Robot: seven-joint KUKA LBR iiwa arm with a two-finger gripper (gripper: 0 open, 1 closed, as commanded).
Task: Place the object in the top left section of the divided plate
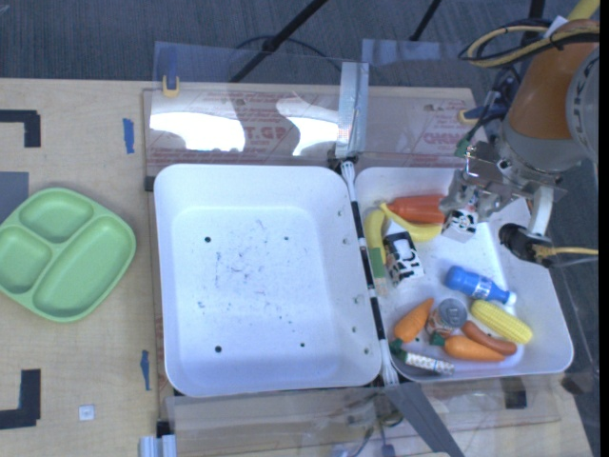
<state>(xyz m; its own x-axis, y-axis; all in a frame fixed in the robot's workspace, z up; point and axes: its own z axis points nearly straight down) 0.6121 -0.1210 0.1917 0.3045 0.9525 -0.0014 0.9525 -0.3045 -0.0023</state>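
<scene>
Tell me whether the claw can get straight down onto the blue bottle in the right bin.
Probably yes. The blue bottle lies uncovered on the bin floor, its top face free, though the corn cob touches it below. The claw hangs just above and left of it, over the same bin.

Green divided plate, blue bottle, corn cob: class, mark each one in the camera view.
green divided plate point(88, 258), camera view, floor of its long section
blue bottle point(472, 282), camera view, middle of its body
corn cob point(503, 322), camera view, middle of the cob

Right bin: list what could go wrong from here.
The toys in the right bin lie crowded, so the gripper, low near the orange carrot and banana, may nudge or grab two. The green divided plate sits far left past the left bin: a weak grasp could drop midway.
</scene>
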